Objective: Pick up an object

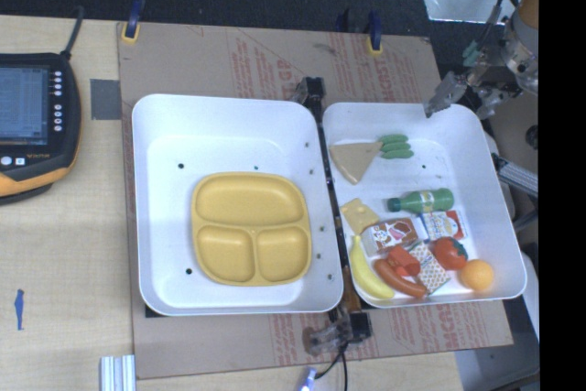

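the gripper hangs at the upper right corner of the right bin, just above its rim, and the grey arm runs off toward the right edge. it grips nothing, but whether it is spread or closed cannot be told at this angle.

all the loose things lie in the right bin, below and to the left of the gripper. nearest it are a small green pea pod and a tan wedge just beside the pod, both in the upper part of the bin and apart from the gripper. further down lies a green bottle on its side. lower still, a crowded heap: a pale yellow cheese piece, a printed carton, a white packet, a tomato, a red pepper, a banana along the left wall and an orange in the lower right corner. the heap is well apart from the gripper.

the left bin holds a yellow divided plate. both bins sit on a cardboard sheet on the bench, with a teach pendant at the far left.
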Robot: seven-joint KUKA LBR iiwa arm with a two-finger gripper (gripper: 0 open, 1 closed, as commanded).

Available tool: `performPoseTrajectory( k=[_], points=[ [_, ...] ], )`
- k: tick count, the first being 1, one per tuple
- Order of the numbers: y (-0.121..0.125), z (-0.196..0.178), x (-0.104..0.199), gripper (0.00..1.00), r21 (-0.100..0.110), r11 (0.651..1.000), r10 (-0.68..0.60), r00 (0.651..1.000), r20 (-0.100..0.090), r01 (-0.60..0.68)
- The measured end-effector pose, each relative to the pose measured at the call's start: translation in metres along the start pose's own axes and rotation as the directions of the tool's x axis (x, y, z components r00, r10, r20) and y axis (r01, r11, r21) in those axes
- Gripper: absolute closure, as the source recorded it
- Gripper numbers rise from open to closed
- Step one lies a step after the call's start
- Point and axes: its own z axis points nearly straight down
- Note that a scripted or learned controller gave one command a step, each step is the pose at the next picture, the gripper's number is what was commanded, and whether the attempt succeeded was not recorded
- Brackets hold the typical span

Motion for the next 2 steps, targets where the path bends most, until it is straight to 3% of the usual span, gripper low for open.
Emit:
performPoseTrajectory(
  k=[1,2],
  points=[
    [-0.070,0.085,-0.004,0.00,0.004,1.000,0.000,1.000,0.000,0.000],
    [-0.066,0.169,0.023,0.00,-0.015,1.000,-0.001,1.000,0.006,0.001]
  ],
)
